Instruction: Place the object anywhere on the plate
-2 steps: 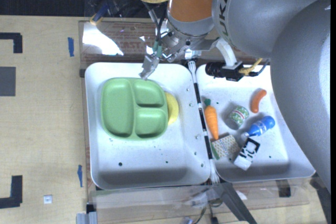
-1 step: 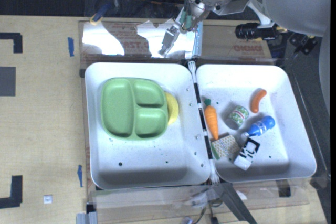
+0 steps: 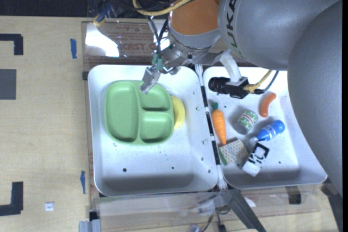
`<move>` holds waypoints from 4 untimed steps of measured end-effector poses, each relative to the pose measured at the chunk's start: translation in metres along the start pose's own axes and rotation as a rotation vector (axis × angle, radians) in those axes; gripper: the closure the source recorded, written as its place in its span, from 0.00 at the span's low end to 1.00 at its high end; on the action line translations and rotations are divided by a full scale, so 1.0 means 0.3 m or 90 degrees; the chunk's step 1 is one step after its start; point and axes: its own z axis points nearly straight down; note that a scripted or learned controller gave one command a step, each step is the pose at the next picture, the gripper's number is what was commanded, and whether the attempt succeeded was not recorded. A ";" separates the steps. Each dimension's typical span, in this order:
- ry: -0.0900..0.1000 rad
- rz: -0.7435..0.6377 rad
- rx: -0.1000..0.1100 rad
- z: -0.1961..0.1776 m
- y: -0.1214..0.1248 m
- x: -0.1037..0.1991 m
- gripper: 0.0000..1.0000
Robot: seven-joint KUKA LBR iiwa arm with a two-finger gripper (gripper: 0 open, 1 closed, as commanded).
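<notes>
Two white bins fill the frame's middle. The grey arm point(image 3: 272, 13) spans the upper right. In the left bin point(image 3: 109, 171) lies the green plate point(image 3: 138, 112), a yellow object point(image 3: 179, 111) touching its right edge. The gripper point(image 3: 150, 80) hangs over the plate's top rim; whether it grips anything I cannot tell. The right bin point(image 3: 304, 165) holds a carrot point(image 3: 218, 125).

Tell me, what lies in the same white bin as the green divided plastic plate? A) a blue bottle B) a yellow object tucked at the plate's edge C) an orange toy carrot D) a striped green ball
B: a yellow object peeks out beside the green divided plastic plate in the left white bin.
</notes>
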 end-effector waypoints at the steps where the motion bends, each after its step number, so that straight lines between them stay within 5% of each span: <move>1: -0.002 -0.069 -0.003 -0.162 0.101 -0.082 0.00; 2: 0.000 0.145 0.001 -0.061 0.007 0.090 0.00; 3: -0.002 -0.023 -0.003 -0.283 -0.035 -0.060 0.00; 4: 0.000 0.127 0.001 -0.021 -0.121 0.043 0.00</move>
